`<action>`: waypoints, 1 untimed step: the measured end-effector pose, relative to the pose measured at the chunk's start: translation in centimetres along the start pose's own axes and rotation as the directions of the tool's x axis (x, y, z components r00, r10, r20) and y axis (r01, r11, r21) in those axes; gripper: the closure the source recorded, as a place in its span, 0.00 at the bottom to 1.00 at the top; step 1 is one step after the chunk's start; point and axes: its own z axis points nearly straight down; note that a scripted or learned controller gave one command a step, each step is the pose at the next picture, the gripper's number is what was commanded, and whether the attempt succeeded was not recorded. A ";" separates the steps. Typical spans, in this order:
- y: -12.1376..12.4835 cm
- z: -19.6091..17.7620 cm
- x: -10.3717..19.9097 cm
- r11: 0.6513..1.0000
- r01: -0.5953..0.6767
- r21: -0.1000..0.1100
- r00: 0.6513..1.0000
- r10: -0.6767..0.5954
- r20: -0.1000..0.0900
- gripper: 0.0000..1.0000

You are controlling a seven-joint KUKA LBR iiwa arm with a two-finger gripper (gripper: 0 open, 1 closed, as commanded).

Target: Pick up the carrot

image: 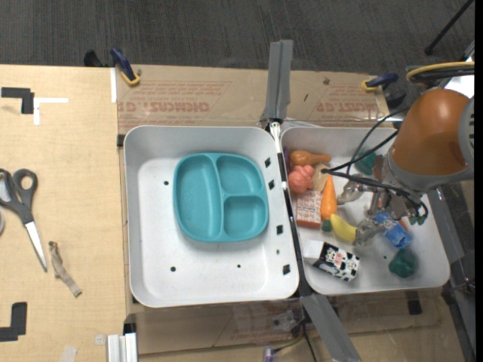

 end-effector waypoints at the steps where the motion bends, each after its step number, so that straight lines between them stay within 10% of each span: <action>1: 2.7 -0.3 -1.8 0.998 0.050 0.022 0.999 -0.051 0.002 0.00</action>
